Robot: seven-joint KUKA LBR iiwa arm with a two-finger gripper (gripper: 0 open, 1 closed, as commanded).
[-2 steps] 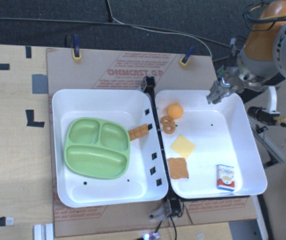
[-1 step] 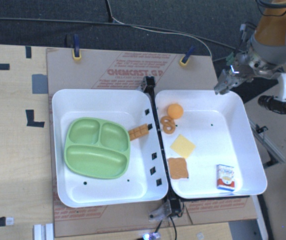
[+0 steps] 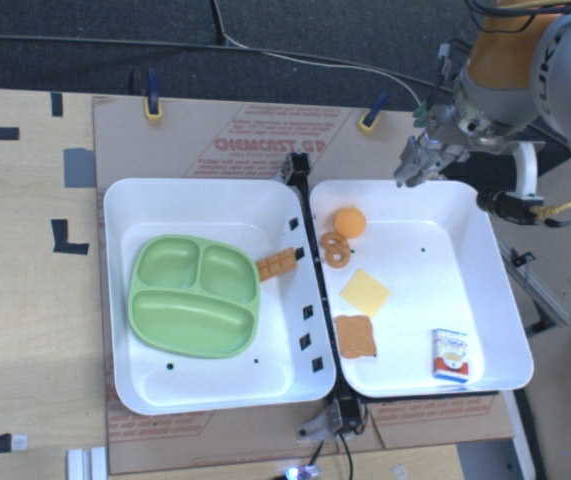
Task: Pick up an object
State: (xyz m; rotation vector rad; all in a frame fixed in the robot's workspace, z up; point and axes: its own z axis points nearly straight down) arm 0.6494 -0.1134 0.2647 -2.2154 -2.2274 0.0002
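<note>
I can't tell how my end effector (image 3: 417, 164) is set, hovering above the right white bin's (image 3: 485, 230) far edge. The small orange ball (image 3: 349, 221) near its far-left corner looks light, rigid, roll-prone; I'd pinch across its middle.

Bare hand (image 3: 412, 171), angled down-left

Fixtures on the worktop (image 3: 25, 268)

Cardboard sheet (image 3: 225, 138) with red print lies under both bins, held at its far edge by two yellow clamps (image 3: 152, 108) (image 3: 369, 121). Black tape marks (image 3: 65, 238) sit at left; a cable (image 3: 265, 48) crosses behind.
</note>
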